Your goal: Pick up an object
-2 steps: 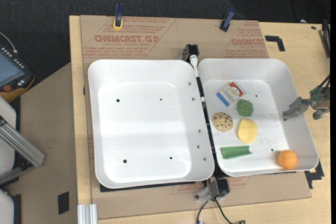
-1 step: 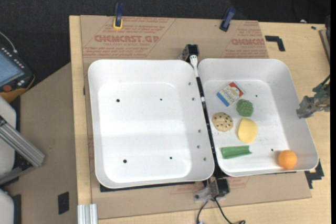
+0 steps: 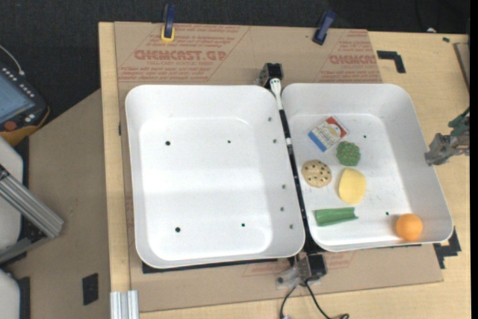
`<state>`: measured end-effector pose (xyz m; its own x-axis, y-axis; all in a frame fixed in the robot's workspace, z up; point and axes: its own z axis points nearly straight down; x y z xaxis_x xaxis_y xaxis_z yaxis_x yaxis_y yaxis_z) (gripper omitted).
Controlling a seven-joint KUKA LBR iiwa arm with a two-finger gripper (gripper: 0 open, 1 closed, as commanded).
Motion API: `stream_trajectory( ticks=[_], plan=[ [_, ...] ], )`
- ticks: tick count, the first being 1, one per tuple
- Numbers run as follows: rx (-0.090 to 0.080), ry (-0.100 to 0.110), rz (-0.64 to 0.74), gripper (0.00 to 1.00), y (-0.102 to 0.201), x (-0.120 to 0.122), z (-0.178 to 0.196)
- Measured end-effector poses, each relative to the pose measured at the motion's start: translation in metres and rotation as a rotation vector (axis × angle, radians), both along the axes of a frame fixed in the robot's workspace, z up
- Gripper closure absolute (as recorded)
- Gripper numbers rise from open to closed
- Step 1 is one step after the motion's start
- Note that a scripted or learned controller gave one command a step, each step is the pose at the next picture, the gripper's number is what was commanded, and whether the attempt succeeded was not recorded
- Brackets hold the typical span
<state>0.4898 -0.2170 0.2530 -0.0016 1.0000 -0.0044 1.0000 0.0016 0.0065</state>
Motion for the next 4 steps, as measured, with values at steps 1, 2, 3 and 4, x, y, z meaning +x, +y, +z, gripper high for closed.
stream_trajectory(
  ticks=[1,2,3,4],
  plan=[
    [-0.002,-0.003,0.001,1.0,0.0,0.001,0.01],
    [-0.003,-0.006,0.001,1.0,0.0,0.001,0.02],
    [-0.005,-0.008,0.002,1.0,0.0,0.002,0.031],
    [0.0,0.0,-0.002,1.0,-0.008,-0.01,0.071]
  ],
)
